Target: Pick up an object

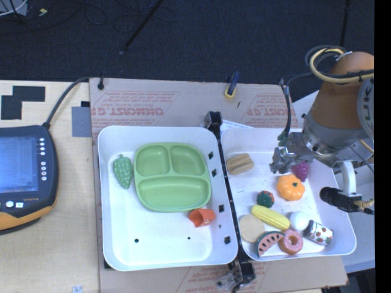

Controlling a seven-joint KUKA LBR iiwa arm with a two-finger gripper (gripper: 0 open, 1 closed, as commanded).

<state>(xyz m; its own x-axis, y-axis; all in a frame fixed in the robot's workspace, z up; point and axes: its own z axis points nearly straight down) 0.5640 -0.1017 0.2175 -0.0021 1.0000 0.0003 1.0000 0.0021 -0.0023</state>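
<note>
Hovering gripper [286, 161] near orange fruit [291, 188]

The right bin [348, 240] is crowded along its near edge with toy food, leaving bare floor near the bread roll [239, 163]. The green plate [171, 177] takes up most of the left bin [122, 249].

The bench [67, 224] is light wood. A brown cardboard sheet [159, 105] lies flat on it, and two white bins sit on the cardboard — the left bin [116, 249] and the right bin [345, 240], touching side by side. Left of the left bin, a grey screen box with an orange edge [24, 176] rests on the wood — its cable [61, 102] runs up past the cardboard.
</note>
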